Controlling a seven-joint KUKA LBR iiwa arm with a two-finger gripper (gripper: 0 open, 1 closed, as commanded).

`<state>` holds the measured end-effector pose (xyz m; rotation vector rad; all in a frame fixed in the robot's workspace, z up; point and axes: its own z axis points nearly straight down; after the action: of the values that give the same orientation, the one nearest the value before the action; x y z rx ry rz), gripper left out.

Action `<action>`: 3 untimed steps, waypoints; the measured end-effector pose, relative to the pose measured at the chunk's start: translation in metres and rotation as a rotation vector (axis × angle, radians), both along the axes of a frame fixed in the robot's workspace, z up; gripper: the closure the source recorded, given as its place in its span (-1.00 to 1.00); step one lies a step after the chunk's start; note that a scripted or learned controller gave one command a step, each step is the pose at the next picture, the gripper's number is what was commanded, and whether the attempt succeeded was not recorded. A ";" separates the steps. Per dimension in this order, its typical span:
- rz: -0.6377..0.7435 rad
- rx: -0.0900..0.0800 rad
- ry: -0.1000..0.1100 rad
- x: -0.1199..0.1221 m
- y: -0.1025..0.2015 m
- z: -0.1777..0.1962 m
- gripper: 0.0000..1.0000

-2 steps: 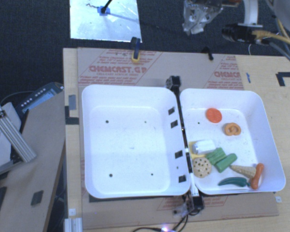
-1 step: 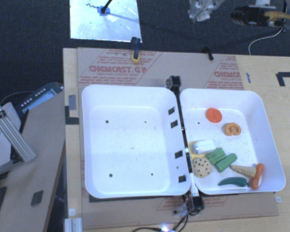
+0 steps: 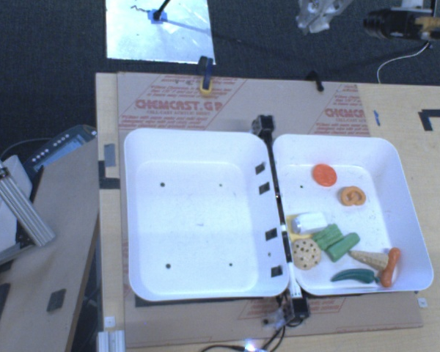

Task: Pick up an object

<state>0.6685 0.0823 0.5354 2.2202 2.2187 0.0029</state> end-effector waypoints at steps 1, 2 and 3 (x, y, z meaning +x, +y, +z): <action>0.007 0.003 0.006 -0.094 0.006 -0.008 1.00; -0.003 -0.002 -0.005 0.003 -0.049 0.000 1.00; 0.004 0.000 0.002 -0.018 -0.041 0.000 1.00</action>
<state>0.6503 0.0413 0.5351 2.2168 2.2246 0.0011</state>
